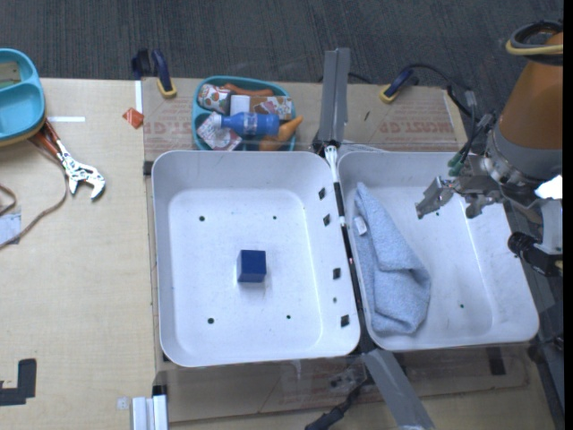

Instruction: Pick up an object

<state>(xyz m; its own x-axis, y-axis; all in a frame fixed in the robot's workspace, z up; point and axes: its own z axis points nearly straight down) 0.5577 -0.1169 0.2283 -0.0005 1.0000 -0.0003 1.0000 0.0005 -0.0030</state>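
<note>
Two-finger metal gripper (445,197) at frame right, above right white bin (501,330), fingers spread, pinching nothing. Crumpled light-blue cloth (391,267) lower left of it, long axis top-to-bottom. Small blue cube (252,265) farther left.

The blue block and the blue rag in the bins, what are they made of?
The block looks hard, maybe painted wood or plastic: flat faces, sharp edges, even dark blue colour; which one can't be told. The rag looks like soft terry cloth: pale blue, fuzzy matte surface, slumped in folds against the right bin's wall. The bins look like smooth white moulded plastic.
</note>
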